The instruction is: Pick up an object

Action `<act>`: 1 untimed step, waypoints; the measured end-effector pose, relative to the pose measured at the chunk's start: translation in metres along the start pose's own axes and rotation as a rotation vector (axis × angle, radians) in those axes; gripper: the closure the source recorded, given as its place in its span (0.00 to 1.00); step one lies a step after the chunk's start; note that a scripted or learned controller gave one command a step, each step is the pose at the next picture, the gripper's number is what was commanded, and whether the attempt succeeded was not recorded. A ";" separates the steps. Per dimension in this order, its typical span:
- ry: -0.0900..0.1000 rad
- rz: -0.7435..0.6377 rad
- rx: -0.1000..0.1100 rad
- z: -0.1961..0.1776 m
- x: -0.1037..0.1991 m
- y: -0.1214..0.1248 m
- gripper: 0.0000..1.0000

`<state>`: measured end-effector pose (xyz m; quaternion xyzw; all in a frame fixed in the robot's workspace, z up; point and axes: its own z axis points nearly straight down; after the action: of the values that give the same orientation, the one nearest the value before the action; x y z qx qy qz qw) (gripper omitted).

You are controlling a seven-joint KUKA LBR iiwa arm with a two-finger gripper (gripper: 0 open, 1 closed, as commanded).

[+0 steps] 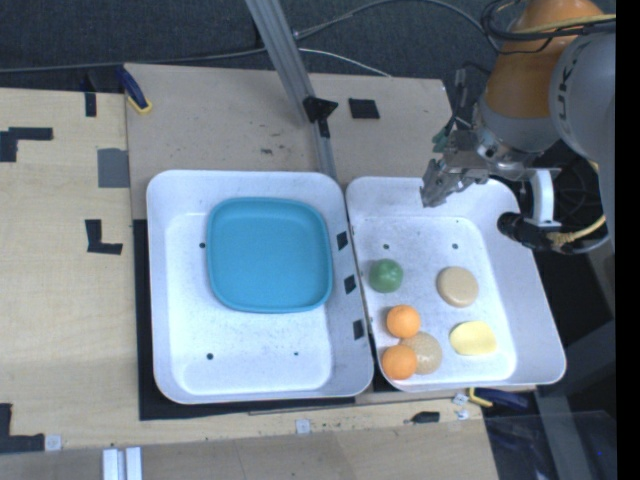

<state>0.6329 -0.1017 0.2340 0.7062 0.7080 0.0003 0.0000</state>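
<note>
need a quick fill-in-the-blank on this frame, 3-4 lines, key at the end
1. The blue plate lies in the ____ bin.
2. The number of orange balls in the right bin is ____.
3. The tool is over the right bin's ____ edge.
4. The green ball lies nearest the bin's ____ wall.

Missing words: left; two; far; left
</note>
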 end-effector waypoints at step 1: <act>0.001 -0.002 0.000 -0.008 0.057 -0.003 1.00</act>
<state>0.6302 -0.0450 0.2418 0.7055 0.7088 0.0005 -0.0004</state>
